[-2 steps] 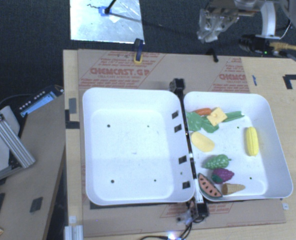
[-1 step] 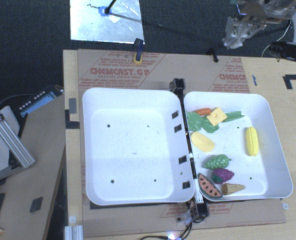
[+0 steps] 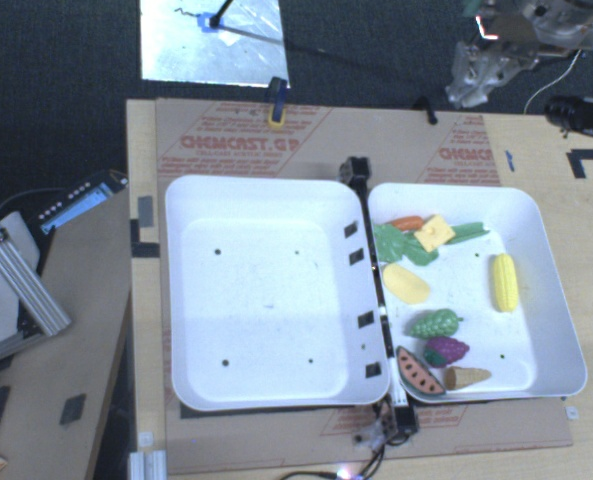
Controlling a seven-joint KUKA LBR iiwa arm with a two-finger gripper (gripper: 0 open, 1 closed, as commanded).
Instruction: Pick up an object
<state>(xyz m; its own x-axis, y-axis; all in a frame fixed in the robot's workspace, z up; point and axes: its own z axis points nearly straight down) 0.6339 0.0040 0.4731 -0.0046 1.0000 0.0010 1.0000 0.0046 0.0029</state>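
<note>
In the camera view, the gripper [image 3: 473, 80] is seen at the upper right of the frame, raised above the bench and outside both bins; it is blurred there, and whether it is open or closed cannot be told, though nothing appears to be carried beneath it. The left bin [image 3: 191, 203] takes up the middle of the frame, and the right bin [image 3: 556, 298] holds all the toy food. A yellow corn cob [image 3: 504, 281] lies alone toward the right side of that bin, well apart from the rest. A cluster is packed against the divider in the bin's upper left: a yellow wedge [image 3: 436, 233] resting on green leafy pieces [image 3: 401, 245], with an orange carrot [image 3: 408, 222] just behind. Below these a yellow lemon-like piece [image 3: 406, 284] is found, then green grapes [image 3: 434, 323], purple grapes [image 3: 444, 349], a watermelon slice [image 3: 418, 371] near the lower left corner and a cone [image 3: 466, 375] beside it. The step in hand is judged to be the approach before any descent. It would best be aimed at the corn cob, since clear floor surrounds it; the closing direction should be set across its narrow width, and the descent made straight down over its middle. The clustered pieces by the divider are better avoided, as neighbours and the wall would likely be struck.
</note>
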